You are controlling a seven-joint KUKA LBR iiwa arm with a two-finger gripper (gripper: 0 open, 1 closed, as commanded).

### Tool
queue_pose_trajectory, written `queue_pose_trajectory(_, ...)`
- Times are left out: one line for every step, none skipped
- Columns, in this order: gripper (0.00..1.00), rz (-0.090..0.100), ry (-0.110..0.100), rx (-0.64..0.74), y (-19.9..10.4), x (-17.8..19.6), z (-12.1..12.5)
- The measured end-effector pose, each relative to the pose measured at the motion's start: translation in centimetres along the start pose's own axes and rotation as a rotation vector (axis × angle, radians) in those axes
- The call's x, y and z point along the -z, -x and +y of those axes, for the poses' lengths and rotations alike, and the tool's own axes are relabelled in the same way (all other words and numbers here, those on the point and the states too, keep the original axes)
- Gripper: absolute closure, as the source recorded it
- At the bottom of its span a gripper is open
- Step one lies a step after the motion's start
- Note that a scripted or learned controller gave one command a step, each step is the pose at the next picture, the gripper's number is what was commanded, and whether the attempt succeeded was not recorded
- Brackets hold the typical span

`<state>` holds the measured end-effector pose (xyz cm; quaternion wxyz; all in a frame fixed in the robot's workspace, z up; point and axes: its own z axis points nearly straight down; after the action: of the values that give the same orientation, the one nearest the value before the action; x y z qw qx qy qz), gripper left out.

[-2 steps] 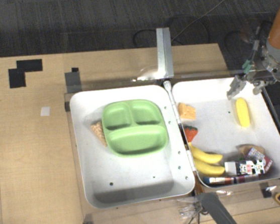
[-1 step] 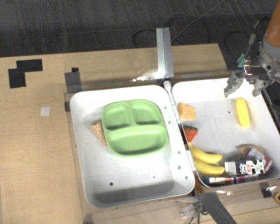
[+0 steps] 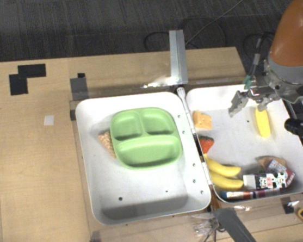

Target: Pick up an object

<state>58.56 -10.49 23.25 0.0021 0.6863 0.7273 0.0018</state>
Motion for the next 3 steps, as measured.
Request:
queue_pose_trajectory(0.0, -0.001, 0.0, 0.084, 7.3, -3.0, 0.7)
queue_pose_trajectory(0.0, -0.014, 0.023, 0.267, 10.2, -12.3, 2.1)
queue_pose_trajectory(1.0, -0.021, 0.038, 0.266, 10.2, -10.8, 2.5)
